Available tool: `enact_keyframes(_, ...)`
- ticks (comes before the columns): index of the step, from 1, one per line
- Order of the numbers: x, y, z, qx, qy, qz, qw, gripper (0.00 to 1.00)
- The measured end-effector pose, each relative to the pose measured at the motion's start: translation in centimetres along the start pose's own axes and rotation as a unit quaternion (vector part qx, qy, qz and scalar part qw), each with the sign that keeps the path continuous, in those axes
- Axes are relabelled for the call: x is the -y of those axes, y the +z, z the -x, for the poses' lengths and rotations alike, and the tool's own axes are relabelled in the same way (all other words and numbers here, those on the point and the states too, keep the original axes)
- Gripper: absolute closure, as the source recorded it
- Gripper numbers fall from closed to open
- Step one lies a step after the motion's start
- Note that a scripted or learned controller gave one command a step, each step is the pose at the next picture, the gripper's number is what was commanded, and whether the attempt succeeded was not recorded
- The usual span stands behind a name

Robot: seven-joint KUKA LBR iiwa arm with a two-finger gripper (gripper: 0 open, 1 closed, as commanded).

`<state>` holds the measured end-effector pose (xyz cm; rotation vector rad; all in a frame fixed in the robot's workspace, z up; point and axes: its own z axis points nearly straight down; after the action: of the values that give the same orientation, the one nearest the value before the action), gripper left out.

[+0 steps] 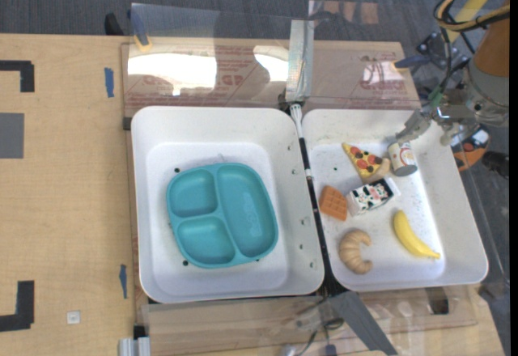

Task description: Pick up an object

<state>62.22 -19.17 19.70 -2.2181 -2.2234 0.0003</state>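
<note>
The right white bin (461, 209) holds several toy foods: a pizza slice (362, 158), a small white can (402, 158), a brown waffle (333, 202), a black-and-white carton (371, 196), a croissant (356, 250) and a yellow banana (413, 235). My gripper (411, 130) reaches in from the right at the bin's far right part. Its tip hangs just above and behind the can, close to the pizza slice. I see nothing held in it.
The left white bin (150, 144) holds a teal divided plate (222, 214). A clear panel (243, 63) stands behind both bins. The arm's body and cables (477, 63) crowd the right bin's far right corner.
</note>
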Motion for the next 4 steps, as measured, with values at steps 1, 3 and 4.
enact_keyframes(1,-2.6,7.8,-4.1,0.005,-0.001,0.02,0.9998,0.0)
enact_keyframes(3,1.9,11.0,-9.9,0.0,0.001,0.001,1.0,0.0)
enact_keyframes(4,1.7,9.9,-9.9,0.0,0.001,0.004,1.0,1.0)
